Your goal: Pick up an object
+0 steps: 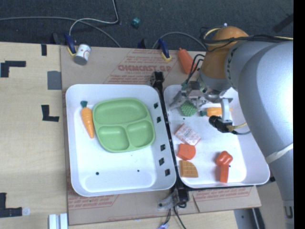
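The arm's tool (190,97) hung low in the upper left corner of the right bin (248,175), directly over a small green ball (188,109); whether it was spread or pressed together could not be told. The ball looked light, knobbly and probably firm, apt to roll, so a pinch across its middle would suit. Nearby lay a wrapped packet (188,135), a red pepper (222,165) and a waffle (188,169). The left bin (76,128) held a green tray (125,124) and a carrot (87,120).
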`<move>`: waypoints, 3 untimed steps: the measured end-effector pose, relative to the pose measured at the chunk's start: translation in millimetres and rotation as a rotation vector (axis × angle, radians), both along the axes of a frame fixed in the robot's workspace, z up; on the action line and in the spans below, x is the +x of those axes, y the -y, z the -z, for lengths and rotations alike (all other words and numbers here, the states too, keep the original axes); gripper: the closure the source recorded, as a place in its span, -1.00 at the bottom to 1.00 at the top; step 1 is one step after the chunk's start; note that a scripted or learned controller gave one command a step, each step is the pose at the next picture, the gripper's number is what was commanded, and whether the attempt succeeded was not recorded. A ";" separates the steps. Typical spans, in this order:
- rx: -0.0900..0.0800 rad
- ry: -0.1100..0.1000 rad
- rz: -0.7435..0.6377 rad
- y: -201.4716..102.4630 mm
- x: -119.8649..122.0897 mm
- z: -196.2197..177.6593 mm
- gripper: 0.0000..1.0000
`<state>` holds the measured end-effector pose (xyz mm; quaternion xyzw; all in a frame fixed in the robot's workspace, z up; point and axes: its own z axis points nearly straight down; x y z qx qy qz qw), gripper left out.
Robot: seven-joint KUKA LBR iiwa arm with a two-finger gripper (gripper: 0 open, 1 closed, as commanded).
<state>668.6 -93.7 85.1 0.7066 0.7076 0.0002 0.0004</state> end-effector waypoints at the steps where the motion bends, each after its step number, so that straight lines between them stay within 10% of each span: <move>1: -0.001 0.000 -0.001 6.9 0.1 -0.2 -1.00; 2: -0.001 0.000 -0.001 8.6 0.2 -0.3 -1.00; 3: -0.001 -0.001 -0.002 8.0 0.0 -9.9 1.00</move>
